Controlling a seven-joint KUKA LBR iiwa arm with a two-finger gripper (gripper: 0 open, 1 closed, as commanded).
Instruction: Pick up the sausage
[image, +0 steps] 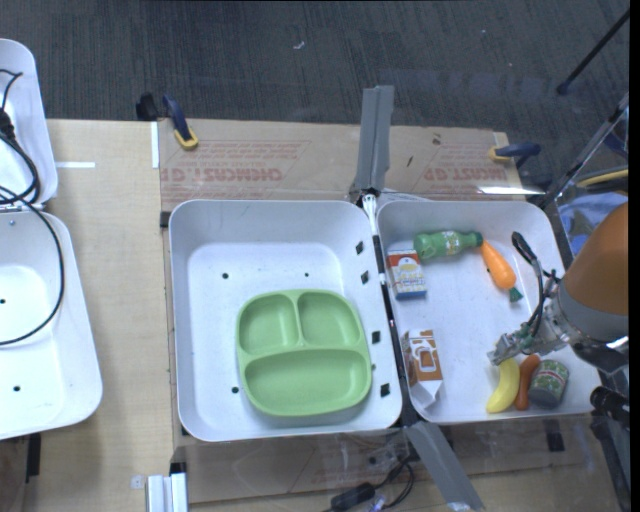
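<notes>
So far nothing is lifted: the sausage (526, 381) lies in the right bin (460, 405), between the banana (503, 386) and a can (549, 382). The gripper (515, 345) hovers just above it; whether it grips, I cannot tell.

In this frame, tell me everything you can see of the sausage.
The sausage is a small reddish-orange, glossy, plastic-looking toy, slim and rounded at the ends. It lies in the right bin, near its front right corner, lengthwise toward the front wall. A yellow banana lies against its left side and a small green-labelled can against its right. The gripper sits just above its upper end, which is partly hidden; whether they touch cannot be told.
</notes>
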